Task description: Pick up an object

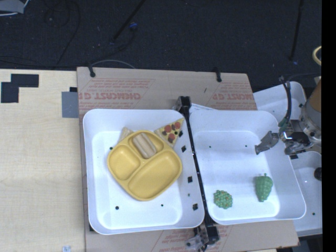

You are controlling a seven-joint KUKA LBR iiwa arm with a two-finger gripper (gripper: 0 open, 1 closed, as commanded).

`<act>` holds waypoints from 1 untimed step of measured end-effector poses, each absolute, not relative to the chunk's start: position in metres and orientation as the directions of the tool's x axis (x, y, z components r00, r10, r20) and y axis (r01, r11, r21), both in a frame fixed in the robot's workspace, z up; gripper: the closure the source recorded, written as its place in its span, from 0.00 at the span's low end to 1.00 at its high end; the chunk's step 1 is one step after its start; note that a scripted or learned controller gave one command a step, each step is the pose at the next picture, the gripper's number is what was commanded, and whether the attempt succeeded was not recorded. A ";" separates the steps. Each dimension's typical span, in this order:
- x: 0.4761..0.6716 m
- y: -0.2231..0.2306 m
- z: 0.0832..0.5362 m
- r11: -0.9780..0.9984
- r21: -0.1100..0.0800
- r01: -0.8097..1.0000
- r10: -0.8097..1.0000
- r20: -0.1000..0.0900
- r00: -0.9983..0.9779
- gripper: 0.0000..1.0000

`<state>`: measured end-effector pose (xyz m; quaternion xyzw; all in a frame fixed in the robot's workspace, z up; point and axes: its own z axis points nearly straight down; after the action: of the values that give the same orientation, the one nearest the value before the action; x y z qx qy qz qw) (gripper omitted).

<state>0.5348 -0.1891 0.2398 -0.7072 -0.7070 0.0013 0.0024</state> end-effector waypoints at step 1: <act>0.530 -0.188 0.176 0.000 -0.009 1.000 1.000 0.003 0.000 0.00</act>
<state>0.5297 -0.1884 0.1760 -0.7072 -0.7070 0.0020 0.0042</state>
